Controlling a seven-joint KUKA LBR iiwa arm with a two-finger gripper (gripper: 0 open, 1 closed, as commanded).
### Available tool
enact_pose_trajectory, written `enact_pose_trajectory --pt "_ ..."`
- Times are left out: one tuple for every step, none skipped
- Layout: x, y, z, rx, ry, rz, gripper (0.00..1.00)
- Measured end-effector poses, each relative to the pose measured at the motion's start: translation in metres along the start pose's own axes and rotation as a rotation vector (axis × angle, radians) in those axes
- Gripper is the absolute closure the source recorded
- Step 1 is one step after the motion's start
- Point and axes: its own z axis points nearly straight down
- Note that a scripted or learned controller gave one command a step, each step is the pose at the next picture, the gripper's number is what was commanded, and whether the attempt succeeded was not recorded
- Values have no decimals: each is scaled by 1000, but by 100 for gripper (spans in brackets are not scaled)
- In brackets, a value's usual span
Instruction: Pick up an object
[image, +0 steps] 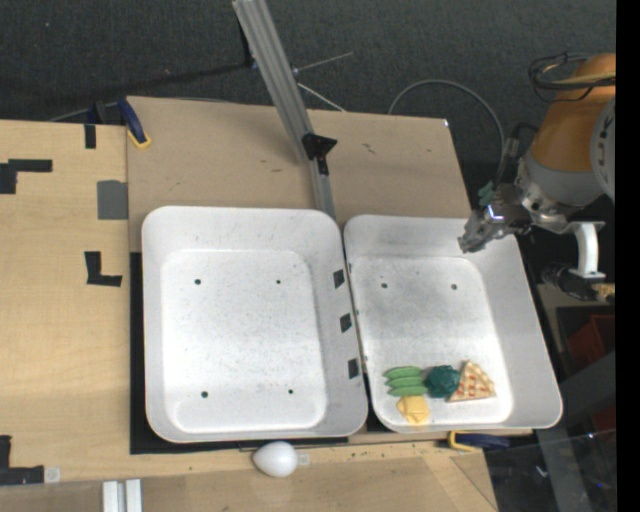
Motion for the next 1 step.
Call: enact_pose_trajectory --pt "0 1 -42 0 0 0 100"
